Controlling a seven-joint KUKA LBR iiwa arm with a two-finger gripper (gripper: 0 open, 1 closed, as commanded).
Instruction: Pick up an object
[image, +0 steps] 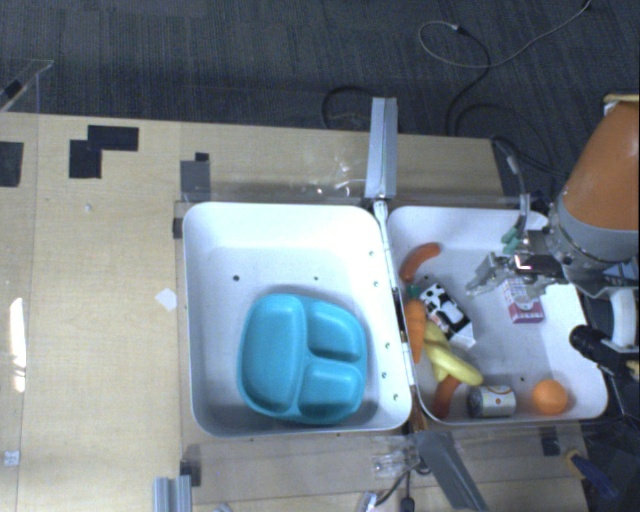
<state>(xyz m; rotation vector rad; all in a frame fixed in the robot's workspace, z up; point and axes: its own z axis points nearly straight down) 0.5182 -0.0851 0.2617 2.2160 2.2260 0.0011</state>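
Gripper (497, 272) hangs over the right bin (470, 228), near its far right side; can't tell finger state. Nearest pick: pink-white packet (525, 303), just right of the gripper. Banana (452, 358) lies diagonally further left, nearer the camera.

The pickable stuff is all piled in the right bin (590, 400), mostly along its left wall. A reddish sausage-looking piece (420, 258) lies tilted near the bin's top left. Below it a carrot (415, 325) runs lengthwise down the left wall, with a black-and-white blocky toy (443, 310) just beside it. A yellow banana (452, 362) lies diagonally under that toy, touching a small red-orange piece (446, 396) by the bottom left corner. A silvery can (492, 401) lies on its side along the bottom wall, an orange (549, 397) near it. A small pinkish packet (526, 305) lies flat toward the right.
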